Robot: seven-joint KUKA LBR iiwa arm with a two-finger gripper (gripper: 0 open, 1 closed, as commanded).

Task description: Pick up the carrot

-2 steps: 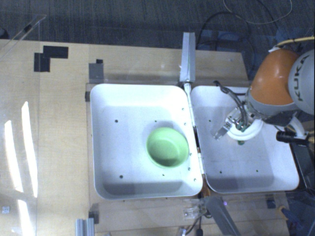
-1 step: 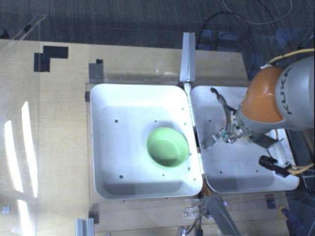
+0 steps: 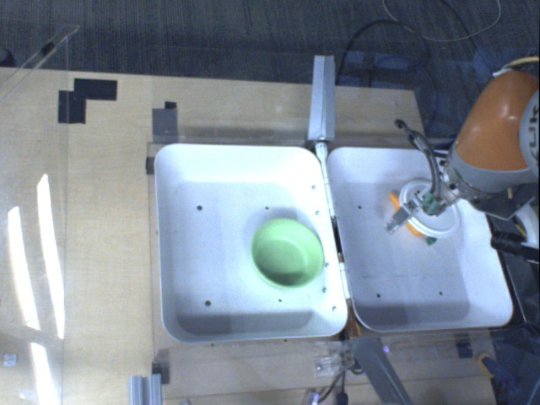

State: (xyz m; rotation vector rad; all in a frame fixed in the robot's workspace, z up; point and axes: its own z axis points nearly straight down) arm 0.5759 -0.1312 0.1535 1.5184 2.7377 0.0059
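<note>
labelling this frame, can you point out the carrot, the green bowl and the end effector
carrot (image 3: 395,200): camera view, on the orange tip showing left of the end effector.
green bowl (image 3: 288,252): camera view, on the inside bottom of the bowl.
end effector (image 3: 419,213): camera view, on its lower end over the right bin.

No legible text or markings

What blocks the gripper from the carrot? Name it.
Nothing visible does. The gripper sits directly over the carrot in the right bin. The green bowl lies in the left bin, well aside.
</note>
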